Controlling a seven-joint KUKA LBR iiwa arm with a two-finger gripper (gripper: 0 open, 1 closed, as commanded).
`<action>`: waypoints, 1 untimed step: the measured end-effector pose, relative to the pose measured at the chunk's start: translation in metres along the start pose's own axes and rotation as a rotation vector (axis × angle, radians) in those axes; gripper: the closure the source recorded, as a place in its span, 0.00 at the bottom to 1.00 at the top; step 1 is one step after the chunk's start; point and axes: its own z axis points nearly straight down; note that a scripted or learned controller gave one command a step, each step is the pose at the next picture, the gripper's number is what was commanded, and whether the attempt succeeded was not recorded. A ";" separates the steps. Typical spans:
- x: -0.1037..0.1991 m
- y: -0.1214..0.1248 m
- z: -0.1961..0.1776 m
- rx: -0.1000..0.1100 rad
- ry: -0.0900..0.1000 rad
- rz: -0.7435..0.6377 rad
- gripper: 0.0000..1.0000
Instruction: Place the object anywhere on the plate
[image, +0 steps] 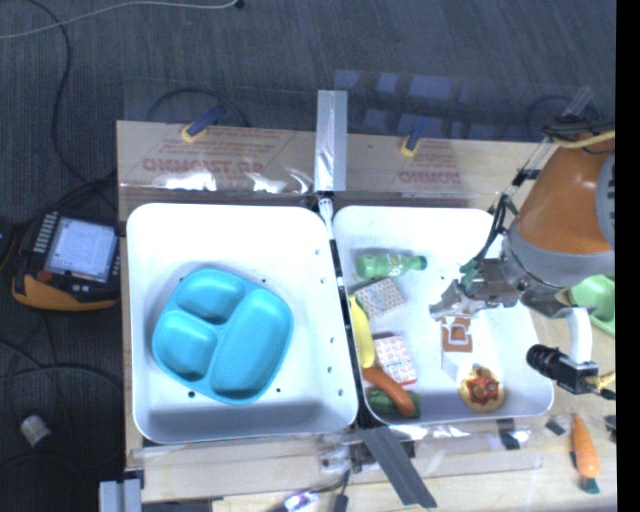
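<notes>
A blue three-compartment plate (222, 335) lies in the left white bin (145, 260) with nothing on it. My gripper (455, 308) hangs low over the middle of the right bin (430, 222), on the grey arm with its orange band (565, 200). Just below the gripper lies a small orange-and-white box (457, 336), close to it. I cannot see whether the gripper touches the box.
The right bin also holds a green bottle (390, 264), two checkered packets (381, 296) (393, 357), a yellow banana (360, 330), an orange-red sausage-like toy (388, 390) and a red-and-yellow toy (482, 388). A carrot (583, 448) lies outside at the right.
</notes>
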 end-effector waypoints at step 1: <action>0.062 0.030 0.022 0.001 -0.002 -0.025 1.00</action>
